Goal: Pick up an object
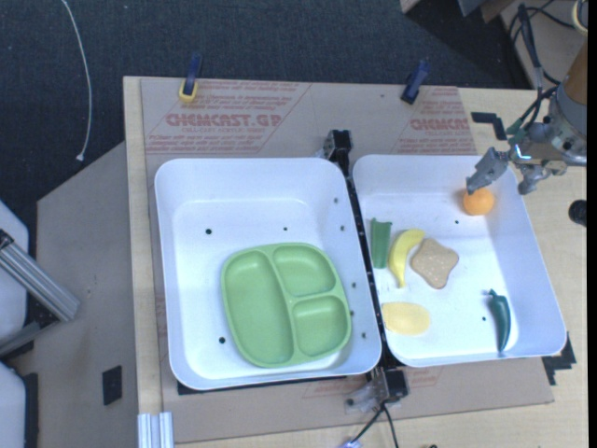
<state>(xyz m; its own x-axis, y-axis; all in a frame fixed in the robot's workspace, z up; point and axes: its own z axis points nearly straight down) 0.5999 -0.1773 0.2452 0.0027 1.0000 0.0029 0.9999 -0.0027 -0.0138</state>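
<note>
1. We are observing the gripper (511, 169) hanging over the far right corner of the right bin (536, 250), with the arm entering from the right edge of the view.
2. We are seeing its two fingers (487, 168) spread apart, released, with nothing between them. One finger is pointing down and left towards the orange ball; the other is sitting further right, over the bin's rim.
3. We are noting the orange ball (478, 202) lying on the floor of the right bin, just beside and below the left fingertip. We cannot tell whether the fingertip is touching it.
4. We are recording further items in the right bin: a green stick-shaped piece (380, 242) lying against the left wall, a yellow banana (404, 254) just beside it, a tan bread-shaped piece (435, 263) touching or nearly touching the banana, a pale yellow oval piece (406, 318) near the front, and a dark green pepper (500, 318) near the front right wall.
5. We are finding the left bin (187, 213) holding a green divided plate (284, 301) with three compartments, sitting towards the front.
6. We are noting both bins resting side by side on a board (280, 110) printed with red lettering, held at its far edge by a yellow clamp (190, 79) and a blue clamp (414, 83).
</note>
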